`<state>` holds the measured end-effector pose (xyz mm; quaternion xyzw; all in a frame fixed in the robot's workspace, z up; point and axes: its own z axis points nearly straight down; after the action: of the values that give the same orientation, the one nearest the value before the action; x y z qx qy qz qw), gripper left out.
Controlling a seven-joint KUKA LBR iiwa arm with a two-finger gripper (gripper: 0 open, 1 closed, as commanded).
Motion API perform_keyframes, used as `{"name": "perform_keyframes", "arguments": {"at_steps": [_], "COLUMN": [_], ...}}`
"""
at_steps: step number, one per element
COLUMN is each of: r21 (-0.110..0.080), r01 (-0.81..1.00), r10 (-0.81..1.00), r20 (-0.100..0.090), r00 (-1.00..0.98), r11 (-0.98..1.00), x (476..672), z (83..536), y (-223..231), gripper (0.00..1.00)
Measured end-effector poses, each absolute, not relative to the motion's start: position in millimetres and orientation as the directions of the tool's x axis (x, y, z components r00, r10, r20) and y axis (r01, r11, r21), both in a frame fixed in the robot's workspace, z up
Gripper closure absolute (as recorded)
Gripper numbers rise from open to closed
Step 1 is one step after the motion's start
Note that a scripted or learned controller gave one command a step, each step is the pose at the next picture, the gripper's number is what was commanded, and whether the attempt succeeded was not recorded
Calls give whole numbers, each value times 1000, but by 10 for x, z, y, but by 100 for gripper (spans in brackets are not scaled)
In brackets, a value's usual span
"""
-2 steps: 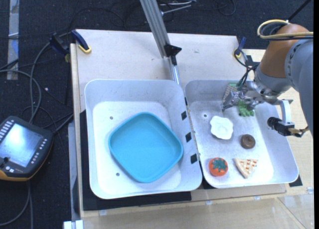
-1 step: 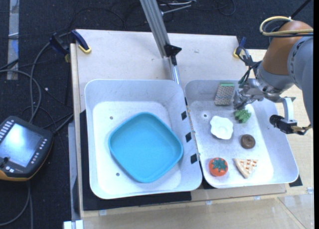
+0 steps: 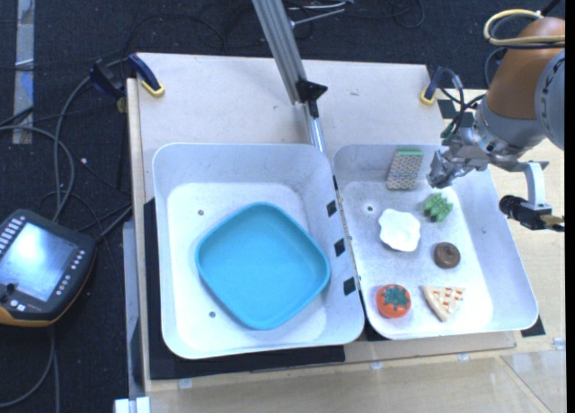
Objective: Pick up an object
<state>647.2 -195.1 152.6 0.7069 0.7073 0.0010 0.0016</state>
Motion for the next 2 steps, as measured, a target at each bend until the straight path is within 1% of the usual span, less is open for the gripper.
{"name": "perform_keyframes", "arguments": {"at_steps": [1,2], "r21": [4,4], "r01": [1000,1000], "r10": [1000,1000], "r20": [-1,-1], "r00": [-1,-1], "r11": [1,1], "x": [6452,6542], "z": [1977,2443], "y": [-1887,-1884], "gripper": [100,100]}}
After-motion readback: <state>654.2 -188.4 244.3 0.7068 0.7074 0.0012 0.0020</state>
